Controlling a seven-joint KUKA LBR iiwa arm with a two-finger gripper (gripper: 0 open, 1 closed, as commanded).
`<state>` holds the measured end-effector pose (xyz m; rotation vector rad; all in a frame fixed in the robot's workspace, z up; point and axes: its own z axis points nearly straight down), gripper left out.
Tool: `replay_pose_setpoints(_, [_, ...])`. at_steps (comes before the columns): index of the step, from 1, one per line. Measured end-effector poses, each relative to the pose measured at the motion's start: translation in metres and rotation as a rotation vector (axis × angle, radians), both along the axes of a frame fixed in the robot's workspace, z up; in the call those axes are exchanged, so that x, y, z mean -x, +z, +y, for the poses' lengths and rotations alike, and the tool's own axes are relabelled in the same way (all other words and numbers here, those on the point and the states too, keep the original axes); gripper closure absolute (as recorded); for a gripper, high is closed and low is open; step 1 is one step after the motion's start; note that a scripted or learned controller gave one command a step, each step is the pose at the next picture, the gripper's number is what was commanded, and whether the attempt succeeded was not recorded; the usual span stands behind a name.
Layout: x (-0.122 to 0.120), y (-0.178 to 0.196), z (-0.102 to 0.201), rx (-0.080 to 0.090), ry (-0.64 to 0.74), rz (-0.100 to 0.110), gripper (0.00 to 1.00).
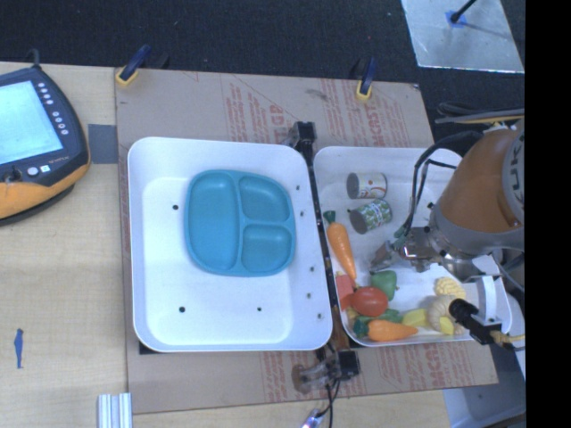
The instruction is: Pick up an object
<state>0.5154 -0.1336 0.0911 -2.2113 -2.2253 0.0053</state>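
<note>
The right bin [403, 157] holds several toy foods: a long carrot [341, 249], a red tomato [368, 301], a green pepper [384, 282], a small orange carrot [387, 331], a yellow-green piece [416, 316] and a corn cob [443, 303]. Two small cans lie further back, one white [368, 185] and one green [372, 215]. My gripper [399, 251] hangs low over the bin's middle, just right of the long carrot and above the green pepper. The grey and orange arm [482, 194] covers the bin's right side.
The left bin [161, 328] holds a blue divided plate [239, 223]. A teach pendant [36, 145] lies on the bench at far left. Clamps [364, 78] pin the cardboard at the back, and a bracket [304, 136] sits between the bins.
</note>
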Motion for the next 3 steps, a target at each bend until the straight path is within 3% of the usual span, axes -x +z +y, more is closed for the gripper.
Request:
replay_pose_setpoints(1, [-0.070,0.001,0.016,0.000,-0.002,-0.002,0.00])
replay_pose_setpoints(2, [-0.134,-0.003,-0.002,-0.002,-0.010,0.028,0.00])
replay_pose_setpoints(3, [-0.140,0.011,0.000,0.002,0.000,0.003,1.00])
